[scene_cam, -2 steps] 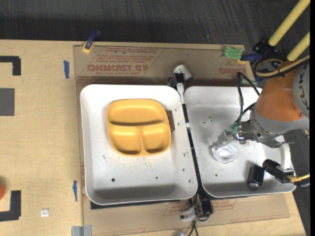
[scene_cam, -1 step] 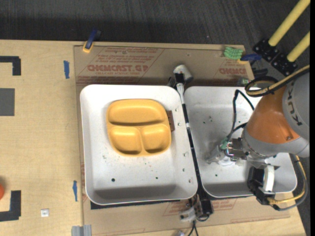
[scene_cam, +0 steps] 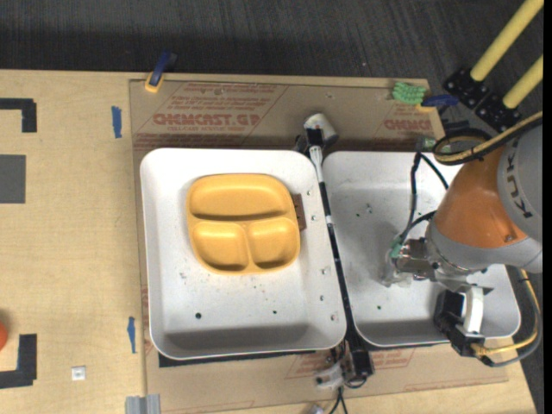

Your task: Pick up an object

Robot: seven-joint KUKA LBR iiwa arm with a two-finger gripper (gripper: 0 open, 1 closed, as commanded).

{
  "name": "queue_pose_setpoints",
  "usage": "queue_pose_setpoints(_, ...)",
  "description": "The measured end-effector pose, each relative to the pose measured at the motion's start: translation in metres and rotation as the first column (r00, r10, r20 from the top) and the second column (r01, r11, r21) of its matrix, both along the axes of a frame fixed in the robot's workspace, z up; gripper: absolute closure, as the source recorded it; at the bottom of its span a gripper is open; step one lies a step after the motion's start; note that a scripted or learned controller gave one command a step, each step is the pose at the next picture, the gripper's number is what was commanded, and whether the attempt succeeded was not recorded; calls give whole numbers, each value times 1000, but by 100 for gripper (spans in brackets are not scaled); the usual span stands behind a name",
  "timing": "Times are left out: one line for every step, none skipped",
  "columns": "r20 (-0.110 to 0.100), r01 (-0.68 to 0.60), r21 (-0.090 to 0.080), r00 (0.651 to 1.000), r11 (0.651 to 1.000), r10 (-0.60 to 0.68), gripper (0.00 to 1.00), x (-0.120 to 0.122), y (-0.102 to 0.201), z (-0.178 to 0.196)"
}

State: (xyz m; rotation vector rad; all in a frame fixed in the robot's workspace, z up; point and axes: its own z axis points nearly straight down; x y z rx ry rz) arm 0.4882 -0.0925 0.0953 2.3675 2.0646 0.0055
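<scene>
Camera view: yellow three-compartment plate [scene_cam: 244,222] lying upside-down-looking, domed, in left bin [scene_cam: 164,257], centre-left of frame. Arm reaching in from right, hanging over right bin [scene_cam: 362,197]; gripper [scene_cam: 398,266] sitting low, lower right of frame, well apart from plate. Cannot tell gripper's state; nothing seen in it. Plate judging as light, rigid, smooth plastic, likely slippery; best pinching thin outer rim.

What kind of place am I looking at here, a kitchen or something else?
Most likely a robotics lab test bench, not a kitchen. A grey and orange robot arm reaches over two shallow white bins, a yellow divided plastic tray lies in the left one, and blue tape marks dot the wooden bench.
</scene>
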Motion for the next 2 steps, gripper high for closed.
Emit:
queue_pose_setpoints(-2,-216,-3,976,976,216,100,37,-89,29)
queue_pose_setpoints(-2,-216,-2,976,976,216,0,37,-89,29)
